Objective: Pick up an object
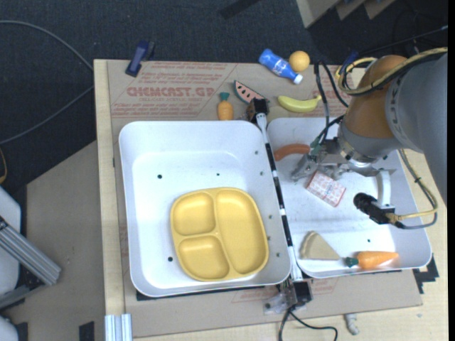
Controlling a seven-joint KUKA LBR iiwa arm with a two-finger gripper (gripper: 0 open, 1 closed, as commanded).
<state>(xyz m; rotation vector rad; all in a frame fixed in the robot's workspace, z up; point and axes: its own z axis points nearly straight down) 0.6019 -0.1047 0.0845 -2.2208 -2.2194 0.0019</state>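
Noted in the right bin (341, 222): a small pink-and-white checked packet (325, 189) lies flat on the bin floor, towards the rear half and roughly midway across. The gripper (323, 166) stands directly above and behind it, close over the packet's rear edge; contact cannot be confirmed, and whether the gripper is spread or clenched cannot be told from this angle. Nothing is seen held in it. The arm (398, 112), grey with an orange band, comes in over the bin's far right corner. An orange-red sausage (290, 150) lies just left of the gripper, near the wall shared with the other bin. At the front of the same bin a tan wedge (318, 246) sits left, with a carrot (375, 259) beside it to the right, both well apart from the packet. The left bin (185, 148) holds a yellow divided plate (219, 231), set towards its front. Both bins rest on a bench (170, 87) faced with brown printed board. On the board behind the bins lie a banana (298, 104), a blue bottle (279, 65), a yellow ball (300, 60), a watermelon slice (244, 91) and a small orange piece (225, 109); a blue clip (139, 57) sits at the rear left edge. The floor (57, 20) around is dark carpet.
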